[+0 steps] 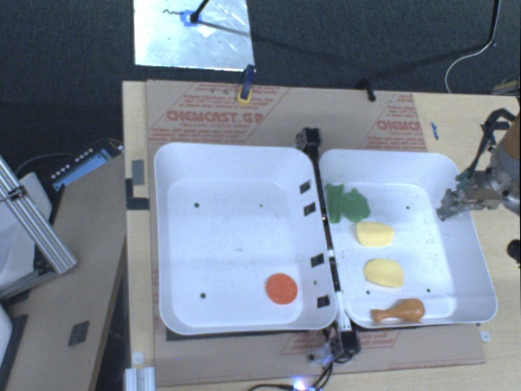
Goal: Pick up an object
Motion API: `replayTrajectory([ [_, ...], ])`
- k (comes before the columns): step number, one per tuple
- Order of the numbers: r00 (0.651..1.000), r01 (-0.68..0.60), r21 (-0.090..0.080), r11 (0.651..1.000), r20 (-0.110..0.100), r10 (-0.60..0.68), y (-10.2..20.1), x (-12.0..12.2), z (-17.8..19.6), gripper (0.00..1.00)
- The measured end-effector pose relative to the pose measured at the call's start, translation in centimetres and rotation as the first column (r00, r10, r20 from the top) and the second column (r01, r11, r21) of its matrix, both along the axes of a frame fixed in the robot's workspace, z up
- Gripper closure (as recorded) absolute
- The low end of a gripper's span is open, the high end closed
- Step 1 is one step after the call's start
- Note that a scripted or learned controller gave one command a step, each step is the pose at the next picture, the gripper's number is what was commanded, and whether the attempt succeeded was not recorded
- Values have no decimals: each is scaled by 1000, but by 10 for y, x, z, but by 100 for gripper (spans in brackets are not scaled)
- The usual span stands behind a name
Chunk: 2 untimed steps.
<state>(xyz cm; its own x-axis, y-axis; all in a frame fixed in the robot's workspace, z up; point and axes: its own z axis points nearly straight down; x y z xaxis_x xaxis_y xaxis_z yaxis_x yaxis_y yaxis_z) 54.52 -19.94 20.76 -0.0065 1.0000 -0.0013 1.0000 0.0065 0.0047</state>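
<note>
Over the right bin's (pixel 468 243) outer rim, at the view's right side, hangs the gripper (pixel 453 204), its tip low above the white wall. Whether it is clenched or released I cannot tell; it is small, grey and partly blurred against the rim, and nothing can be seen in its grasp. My reading is that the arm (pixel 498 177) is parked at the bin's edge so the camera gets a clear look at the contents before a pick is chosen.

Nearest the gripper, though well apart from it, four things sit along the right bin's inner side: a green piece (pixel 347 204) at the top, a pale yellow lump (pixel 374 235) below it, a second yellow lump (pixel 383 273) below that, and an orange drumstick shape (pixel 399 310) lying flat near the front wall. Any of these could serve as the object to pick, and all lie loose and separate, which should suit a two-finger grab. Across the divider, a red disc (pixel 282 288) lies alone in the left bin (pixel 175 243), far from the gripper.

Most of the arm is cut off by the frame, so its pose is unclear. What the green piece really is I cannot make out.
</note>
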Motion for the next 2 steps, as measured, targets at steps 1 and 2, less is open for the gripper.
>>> replayTrajectory([
  [1, 1000, 0, -5, 1000, 17, 0, 17, -10, 176, 100],
  [2, 1000, -2, -2, 1000, 14, 2, 50, -37, 302, 100],
])
